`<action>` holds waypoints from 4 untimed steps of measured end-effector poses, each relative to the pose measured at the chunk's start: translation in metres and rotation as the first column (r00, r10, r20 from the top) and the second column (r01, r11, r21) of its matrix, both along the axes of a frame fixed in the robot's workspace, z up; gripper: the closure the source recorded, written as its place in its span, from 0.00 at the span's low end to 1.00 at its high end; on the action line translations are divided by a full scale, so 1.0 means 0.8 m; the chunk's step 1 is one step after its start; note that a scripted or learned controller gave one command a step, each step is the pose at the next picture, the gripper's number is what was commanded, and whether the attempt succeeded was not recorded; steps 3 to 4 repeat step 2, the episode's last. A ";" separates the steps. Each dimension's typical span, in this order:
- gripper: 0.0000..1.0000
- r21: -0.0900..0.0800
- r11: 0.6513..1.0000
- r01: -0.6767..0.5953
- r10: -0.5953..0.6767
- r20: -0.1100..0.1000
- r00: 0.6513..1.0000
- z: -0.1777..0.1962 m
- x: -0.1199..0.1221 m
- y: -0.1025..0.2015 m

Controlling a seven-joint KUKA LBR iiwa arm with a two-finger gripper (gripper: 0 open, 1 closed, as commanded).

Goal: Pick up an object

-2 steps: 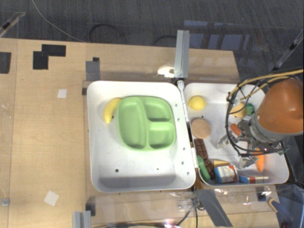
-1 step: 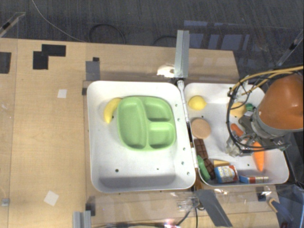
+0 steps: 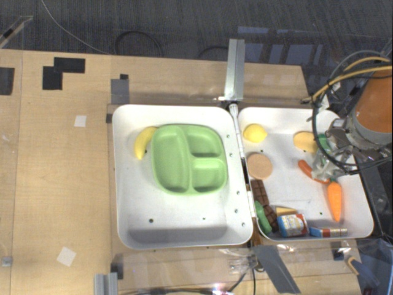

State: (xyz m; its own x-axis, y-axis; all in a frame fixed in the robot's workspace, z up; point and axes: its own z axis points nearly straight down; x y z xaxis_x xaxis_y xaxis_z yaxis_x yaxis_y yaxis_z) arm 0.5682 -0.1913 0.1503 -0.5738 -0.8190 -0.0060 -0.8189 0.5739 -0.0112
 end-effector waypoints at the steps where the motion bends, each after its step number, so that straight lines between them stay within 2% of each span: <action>1: 0.00 0.002 1.000 -0.001 0.001 -0.003 1.000 -0.002 -0.001 0.002; 2: 0.00 0.000 0.998 0.060 -0.060 0.002 0.998 -0.074 -0.050 -0.018; 4: 0.00 0.000 0.998 0.060 -0.060 0.002 0.998 -0.074 -0.050 -0.018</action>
